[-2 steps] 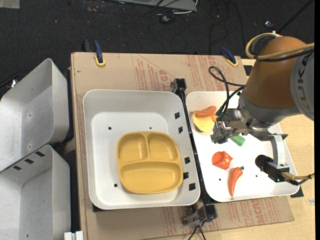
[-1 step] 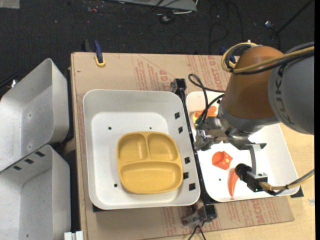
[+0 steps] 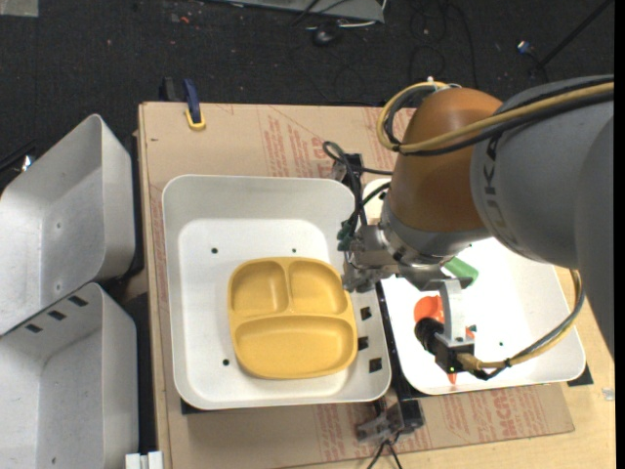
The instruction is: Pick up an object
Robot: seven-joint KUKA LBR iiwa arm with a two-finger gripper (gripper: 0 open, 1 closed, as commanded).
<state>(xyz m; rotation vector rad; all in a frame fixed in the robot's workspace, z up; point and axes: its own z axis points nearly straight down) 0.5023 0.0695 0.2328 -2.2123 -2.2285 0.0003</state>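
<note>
Cardboard covers the bench (image 3: 254,145) under both white bins. My jaws hang over the seam between the bins, hidden beneath my own wrist, so I cannot tell whether they are clenched or released. Nearest lie an orange piece (image 3: 427,310) and a green piece (image 3: 463,268) in the right bin (image 3: 547,350). Farther off, the yellow divided plate (image 3: 291,318) sits flat in the left bin (image 3: 195,291), likely too broad to pinch

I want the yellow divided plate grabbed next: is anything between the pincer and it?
Nothing visible does. The yellow divided plate lies alone and uncovered in the left bin; the pincer hangs over that bin's right wall, just beside the plate's right edge.
</note>
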